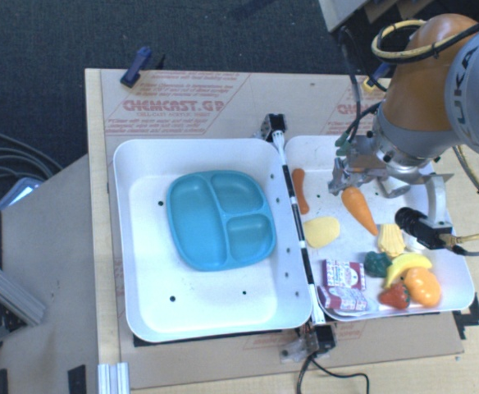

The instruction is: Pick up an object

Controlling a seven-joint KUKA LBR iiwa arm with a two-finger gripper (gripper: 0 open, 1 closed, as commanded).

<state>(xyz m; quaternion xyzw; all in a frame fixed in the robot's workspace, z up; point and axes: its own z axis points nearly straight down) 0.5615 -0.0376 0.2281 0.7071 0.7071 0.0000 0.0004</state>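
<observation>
My gripper [348, 179] hangs over the upper middle of the right bin [321, 148], under the grey wrist and orange band. An orange carrot [360, 210] lies slanted right below it, its thick end reaching up to the gripper's tip; I cannot make out whether they touch. Left of the gripper a thin orange sausage [299, 190] lies along the bin's left wall. A pale yellow lemon-like piece [321, 231] sits lower down.
The right bin's lower part holds a corn piece [391, 240], broccoli [377, 263], a banana [408, 264], an orange pepper [423, 286], a red piece [394, 297] and a pink packet [344, 286]. A blue divided plate [221, 218] lies in the left bin [141, 286].
</observation>
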